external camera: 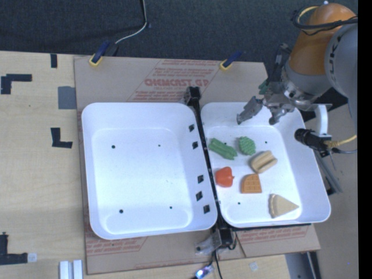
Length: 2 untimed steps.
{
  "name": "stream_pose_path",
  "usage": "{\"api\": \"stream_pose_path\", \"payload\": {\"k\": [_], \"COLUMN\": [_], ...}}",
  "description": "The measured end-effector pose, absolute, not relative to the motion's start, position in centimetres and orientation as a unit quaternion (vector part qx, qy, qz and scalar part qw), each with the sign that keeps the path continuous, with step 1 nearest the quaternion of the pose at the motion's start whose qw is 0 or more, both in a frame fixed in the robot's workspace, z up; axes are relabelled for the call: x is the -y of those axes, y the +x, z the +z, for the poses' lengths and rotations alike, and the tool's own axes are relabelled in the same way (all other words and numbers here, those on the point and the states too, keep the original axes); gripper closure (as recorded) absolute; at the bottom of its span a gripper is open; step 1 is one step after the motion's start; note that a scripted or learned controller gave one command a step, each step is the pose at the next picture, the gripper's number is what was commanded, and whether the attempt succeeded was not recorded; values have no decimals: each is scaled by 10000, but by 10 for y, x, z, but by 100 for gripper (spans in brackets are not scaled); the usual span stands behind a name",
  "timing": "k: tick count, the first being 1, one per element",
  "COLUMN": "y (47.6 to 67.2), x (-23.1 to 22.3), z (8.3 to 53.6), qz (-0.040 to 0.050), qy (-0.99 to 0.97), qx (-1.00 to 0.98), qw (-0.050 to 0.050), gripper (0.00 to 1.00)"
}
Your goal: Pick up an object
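Two shallow white plastic bins [139,127], smooth, slightly glossy; brown corrugated cardboard sheet [168,80] beneath, matt, printed red; small toy food pieces [244,164], plastic-looking, matt; pale wood-grain bench [35,173].

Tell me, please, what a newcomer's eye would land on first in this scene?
Probably the cluster of small toy foods in the right bin: two green pieces, a red one, and tan and orange ones. Next, the gripper, fingers spread, hovering over that bin's far edge.
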<state>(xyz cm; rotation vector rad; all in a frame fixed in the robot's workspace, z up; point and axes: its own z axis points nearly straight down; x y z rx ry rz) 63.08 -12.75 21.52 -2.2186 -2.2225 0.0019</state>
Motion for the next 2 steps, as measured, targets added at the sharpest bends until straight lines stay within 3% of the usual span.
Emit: {"api": "stream_pose_path", "payload": {"k": [1, 2], "y": [669, 668], "x": [118, 230], "z": [171, 254], "qz": [10, -3], "qy": [-7062, -7088], "qx": [7080, 7054], "qw": [2, -49], "gripper": [0, 0]}}
